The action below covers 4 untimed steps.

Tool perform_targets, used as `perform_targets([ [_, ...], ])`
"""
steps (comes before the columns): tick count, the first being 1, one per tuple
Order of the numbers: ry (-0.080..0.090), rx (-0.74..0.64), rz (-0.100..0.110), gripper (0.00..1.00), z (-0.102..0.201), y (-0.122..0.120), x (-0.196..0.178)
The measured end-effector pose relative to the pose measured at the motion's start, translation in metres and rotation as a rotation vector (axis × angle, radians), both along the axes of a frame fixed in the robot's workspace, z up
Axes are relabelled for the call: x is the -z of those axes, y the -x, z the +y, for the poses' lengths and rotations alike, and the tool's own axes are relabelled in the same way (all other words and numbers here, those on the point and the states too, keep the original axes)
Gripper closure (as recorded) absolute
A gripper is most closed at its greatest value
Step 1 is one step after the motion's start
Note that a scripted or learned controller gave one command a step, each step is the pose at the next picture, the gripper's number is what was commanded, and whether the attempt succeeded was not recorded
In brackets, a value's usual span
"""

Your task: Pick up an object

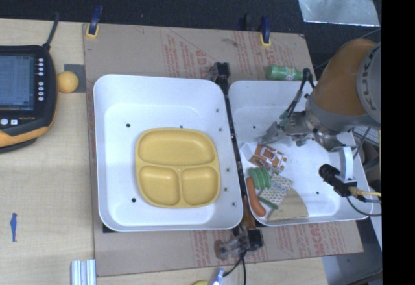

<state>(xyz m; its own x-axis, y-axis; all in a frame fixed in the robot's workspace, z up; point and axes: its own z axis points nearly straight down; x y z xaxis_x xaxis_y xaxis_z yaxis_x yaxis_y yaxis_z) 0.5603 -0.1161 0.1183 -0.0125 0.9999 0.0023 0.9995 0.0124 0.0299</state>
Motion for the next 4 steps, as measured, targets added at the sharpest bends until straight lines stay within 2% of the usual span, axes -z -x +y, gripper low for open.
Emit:
perform_targets([
  [1,0.002,0.008,0.032,0.0,-0.025,-0.096,0.019],
  [2,0.002,0.008,0.033,0.0,0.012,-0.078,-0.002],
  [3,0.003,0.01,0.034,0.0,0.02,-0.052,0.027],
  [4,0.003,0.008,0.035,0.0,-0.003,-0.034,0.027],
])
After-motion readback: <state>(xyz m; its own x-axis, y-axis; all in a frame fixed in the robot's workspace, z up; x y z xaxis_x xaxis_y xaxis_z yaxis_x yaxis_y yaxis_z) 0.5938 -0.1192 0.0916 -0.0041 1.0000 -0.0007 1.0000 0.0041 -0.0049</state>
